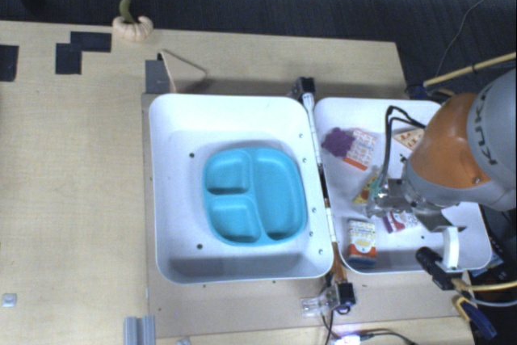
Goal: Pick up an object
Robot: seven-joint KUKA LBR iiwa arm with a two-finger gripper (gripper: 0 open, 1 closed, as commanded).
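The right bin holds several small items. A purple bunch lies at its far left beside a white and red packet. A small carton with an orange end rests near the front wall. My gripper reaches down into the middle of this bin, right over a cluster of colourful items and a dark red piece. The grey and orange arm hides the bin's right half. A tan patterned item peeks out beside the arm.
The left bin holds a blue divided plate. A black ridge separates the two bins. A small gourd sits at the bench's far edge, and cables lie by the front edge.
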